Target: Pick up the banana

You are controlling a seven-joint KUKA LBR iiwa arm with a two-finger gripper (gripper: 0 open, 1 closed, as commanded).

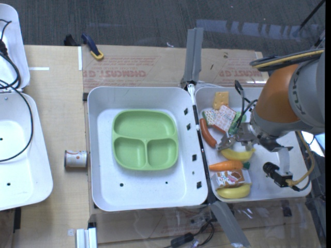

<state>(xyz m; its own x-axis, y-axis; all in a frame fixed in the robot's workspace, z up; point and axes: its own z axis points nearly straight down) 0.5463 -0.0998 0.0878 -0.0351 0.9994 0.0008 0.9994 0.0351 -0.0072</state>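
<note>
Two white bins are seen side by side on the bench (57, 87). The left bin (98, 154) holds a green divided plate (145, 139) near its middle. The right bin (297, 187) carries the food items: a banana (238, 153) lies near the bin's centre, and the hand (231, 140) is placed just above and touching its upper left end. Whether the hand is clenched or released cannot be told, since its tips are blurred against the clutter. A second banana (234, 191) rests at the bin's near edge, beside a small snack packet (229, 178). A carrot (225, 166) lies between the two bananas. A red sausage (208, 133) is set along the left wall, and a printed packet (221, 119) sits toward the far edge.
</note>
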